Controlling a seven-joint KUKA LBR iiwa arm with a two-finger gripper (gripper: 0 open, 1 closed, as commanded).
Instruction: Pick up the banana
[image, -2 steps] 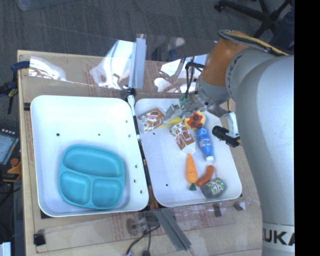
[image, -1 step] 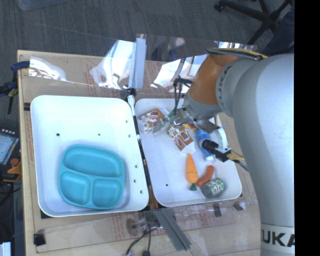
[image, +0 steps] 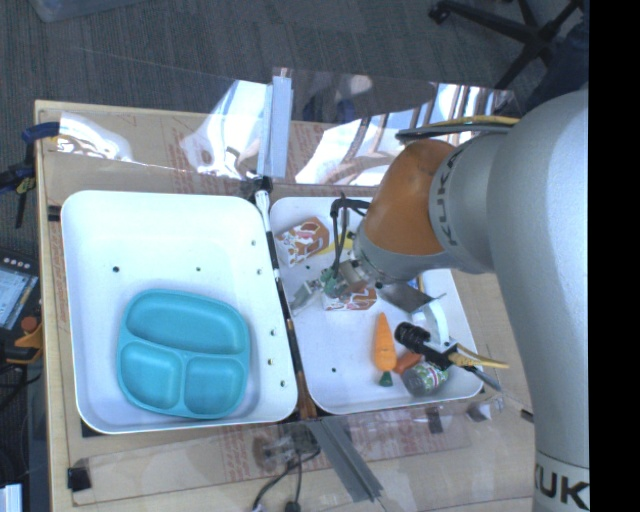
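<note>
right bin (image: 340, 375), near end: orange carrot (image: 384, 342) with green tip, a round green-and-red item (image: 425, 378) just beside it. left bin (image: 150, 235): one blue divided plate (image: 185, 352), near half. right bin, middle: gripper (image: 335, 284) low over small red-and-white clutter; grip state cannot be told. far end: brown-and-white toy (image: 304, 239). grey arm (image: 470, 210) covers the bin's far right. banana: position cannot be made out.
</note>
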